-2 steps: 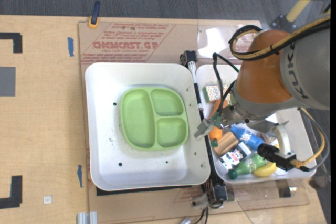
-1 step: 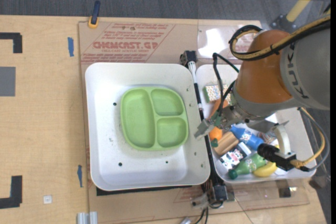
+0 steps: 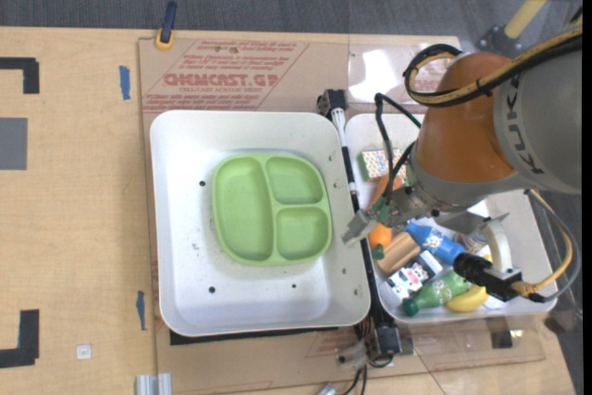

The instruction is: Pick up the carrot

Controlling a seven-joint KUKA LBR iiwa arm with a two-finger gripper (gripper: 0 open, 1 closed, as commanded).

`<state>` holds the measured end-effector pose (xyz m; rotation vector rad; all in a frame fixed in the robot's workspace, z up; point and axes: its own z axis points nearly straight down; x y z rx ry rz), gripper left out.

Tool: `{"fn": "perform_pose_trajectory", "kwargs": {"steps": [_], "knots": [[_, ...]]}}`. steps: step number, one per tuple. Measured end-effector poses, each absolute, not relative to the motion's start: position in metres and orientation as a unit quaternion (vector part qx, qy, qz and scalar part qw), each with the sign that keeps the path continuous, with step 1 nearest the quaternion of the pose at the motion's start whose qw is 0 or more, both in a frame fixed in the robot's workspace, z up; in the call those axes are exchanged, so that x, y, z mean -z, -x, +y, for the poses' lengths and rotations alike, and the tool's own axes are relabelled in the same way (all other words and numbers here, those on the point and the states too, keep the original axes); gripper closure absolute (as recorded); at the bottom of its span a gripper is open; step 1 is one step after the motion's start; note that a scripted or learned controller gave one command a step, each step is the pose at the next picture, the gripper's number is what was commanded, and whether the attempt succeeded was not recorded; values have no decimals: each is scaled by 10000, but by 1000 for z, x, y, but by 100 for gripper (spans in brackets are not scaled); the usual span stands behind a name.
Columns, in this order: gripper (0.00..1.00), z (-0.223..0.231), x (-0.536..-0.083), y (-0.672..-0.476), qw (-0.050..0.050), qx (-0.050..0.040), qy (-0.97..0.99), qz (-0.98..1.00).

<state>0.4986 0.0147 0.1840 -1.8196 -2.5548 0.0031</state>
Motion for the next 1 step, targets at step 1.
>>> {"fn": "perform_pose_trajectory", "kwargs": {"steps": [1], "knots": [[0,15,-184,-499,25,-10,5801,-8145]]}}
